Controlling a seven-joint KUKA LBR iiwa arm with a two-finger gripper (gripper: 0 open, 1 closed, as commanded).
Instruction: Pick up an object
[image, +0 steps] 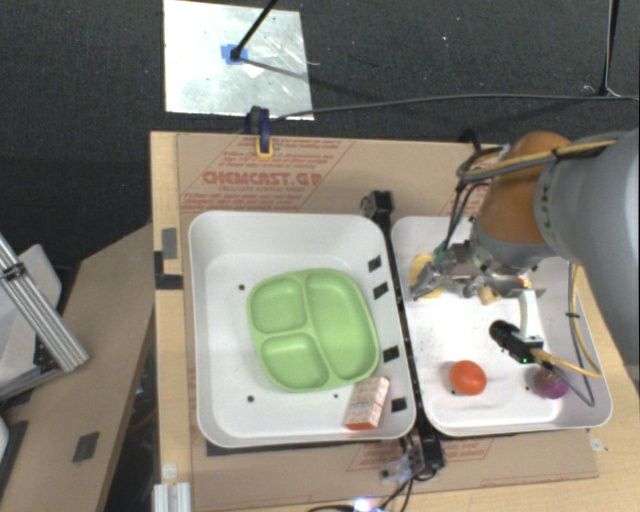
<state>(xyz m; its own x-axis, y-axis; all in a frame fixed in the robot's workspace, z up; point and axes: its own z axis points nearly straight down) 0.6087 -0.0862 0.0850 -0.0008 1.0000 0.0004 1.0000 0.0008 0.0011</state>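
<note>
The pincer hangs low at the upper left of the right bin, beside a yellow object; whether it is clenched cannot be told. It could knock that object against the wall and miss.

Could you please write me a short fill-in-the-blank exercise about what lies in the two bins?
1. The green divided plate lies in the ____ bin.
2. The small carton lies at that plate's ____ corner.
3. The tomato in the right bin is coloured ____.

Missing words: left; lower right; orange-red
</note>
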